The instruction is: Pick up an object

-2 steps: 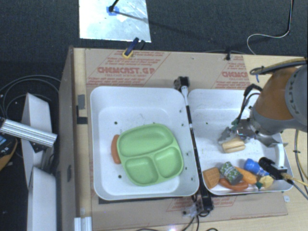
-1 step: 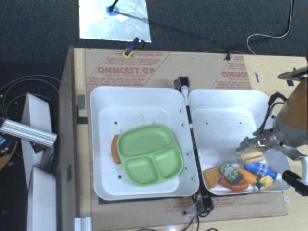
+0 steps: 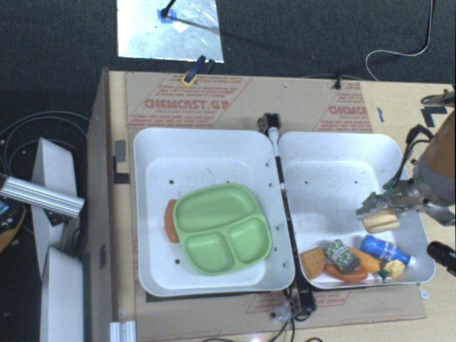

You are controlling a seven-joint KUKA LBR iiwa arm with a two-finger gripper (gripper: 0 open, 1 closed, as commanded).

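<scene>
On the bench: you see two shallow white bins side by side, set on a brown cardboard sheet (image 3: 214, 95).
Writing: red print on the cardboard reads "CHEMCAST GP", once above each bin; the smaller lines under it are too blurred to read.
Left white bin (image 3: 153, 191): it holds a pale green plastic three-compartment plate (image 3: 221, 226), with an orange-red sausage-shaped toy (image 3: 170, 220) touching the plate's left edge.
Right white bin (image 3: 335, 162): a cluster lies along its near edge, namely a tan waffle-like square (image 3: 312, 261), a small dark green and grey packet (image 3: 340, 255), an orange curved piece (image 3: 353, 271) and a blue and white bottle (image 3: 385, 249) whose label you cannot read.
Gripper (image 3: 379, 209): it sits low at the right bin's right side, directly over a tan bread-like block (image 3: 380, 222).
Fingers: you cannot tell whether they are spread or closed, nor whether they hold the block.
Floor behind: a shiny silver foil sheet (image 3: 171, 20) with a blue mark.
</scene>
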